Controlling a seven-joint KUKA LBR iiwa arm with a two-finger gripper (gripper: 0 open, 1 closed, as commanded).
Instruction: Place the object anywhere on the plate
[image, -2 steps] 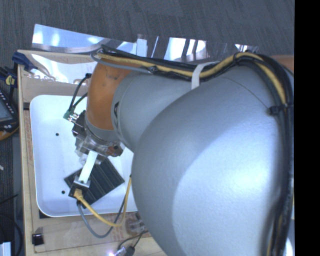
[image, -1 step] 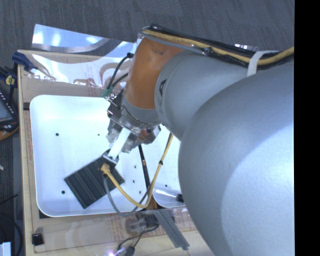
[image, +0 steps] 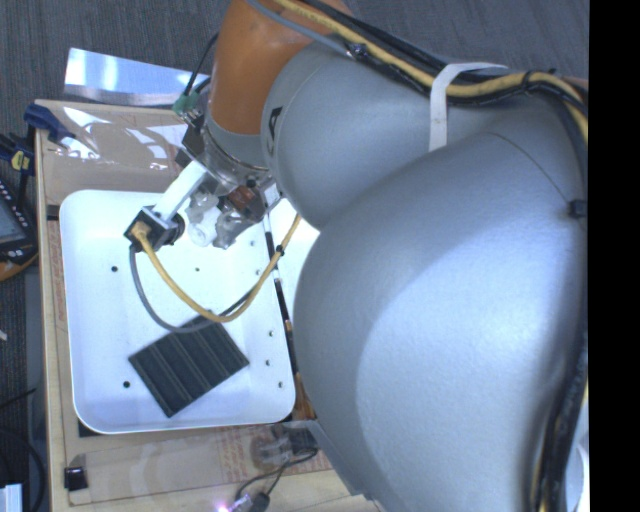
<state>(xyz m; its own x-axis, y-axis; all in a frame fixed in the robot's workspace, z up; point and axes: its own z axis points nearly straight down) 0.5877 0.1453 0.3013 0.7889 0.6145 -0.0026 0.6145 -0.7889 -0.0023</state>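
A dark grey ribbed plate (image: 188, 368) lies flat in the near part of the left white bin (image: 90, 300), turned at an angle. My gripper (image: 216, 222) hangs over the far half of that bin, above the plate and well apart from it. It is small and partly lost against the white floor. I cannot make out any object in it. The orange band and grey wrist sit directly above it.
The arm's large grey body covers the right side of the view, including the right bin. A yellow and grey cable loop (image: 178, 305) droops from the wrist over the bin floor, just above the plate. The wooden bench (image: 150, 465) frames the bin, and clutter lies along the left edge.
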